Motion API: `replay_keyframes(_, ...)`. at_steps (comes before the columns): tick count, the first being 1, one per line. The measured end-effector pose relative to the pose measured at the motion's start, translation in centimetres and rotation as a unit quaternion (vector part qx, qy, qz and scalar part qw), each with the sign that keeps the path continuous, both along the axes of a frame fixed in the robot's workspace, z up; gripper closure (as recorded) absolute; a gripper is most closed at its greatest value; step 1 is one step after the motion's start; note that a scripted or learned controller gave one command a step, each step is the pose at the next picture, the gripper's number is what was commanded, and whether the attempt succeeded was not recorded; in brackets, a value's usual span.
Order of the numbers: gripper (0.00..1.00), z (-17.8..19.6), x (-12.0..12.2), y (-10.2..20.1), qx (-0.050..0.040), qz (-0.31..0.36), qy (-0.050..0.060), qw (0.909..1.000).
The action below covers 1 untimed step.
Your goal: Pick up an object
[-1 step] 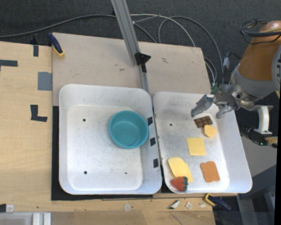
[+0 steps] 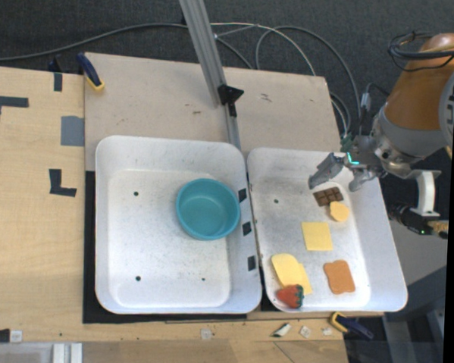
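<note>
claw (image 2: 341, 175) open above chocolate (image 2: 328, 196)

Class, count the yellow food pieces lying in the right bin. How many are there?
3, all in the right bin: a small yellow piece beside the brown piece, a flat square mid-bin, and a larger slab touching the strawberry.

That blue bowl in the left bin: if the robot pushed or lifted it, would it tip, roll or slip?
The round blue plastic-looking bowl sits upright on a broad base, so a push would probably slide it across the white bin's smooth floor rather than tip it. It looks light. Its curved wall may slip unless pinched at the rim.
</note>
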<state>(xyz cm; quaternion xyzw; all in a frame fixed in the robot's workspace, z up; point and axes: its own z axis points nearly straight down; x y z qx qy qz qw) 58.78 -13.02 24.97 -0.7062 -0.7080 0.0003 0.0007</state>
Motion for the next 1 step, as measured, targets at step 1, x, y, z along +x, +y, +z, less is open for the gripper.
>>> replay_keyframes(1, 0.00, -4.53, -0.60, -0.23, -0.0005, -0.001, 0.002, 1.0000)
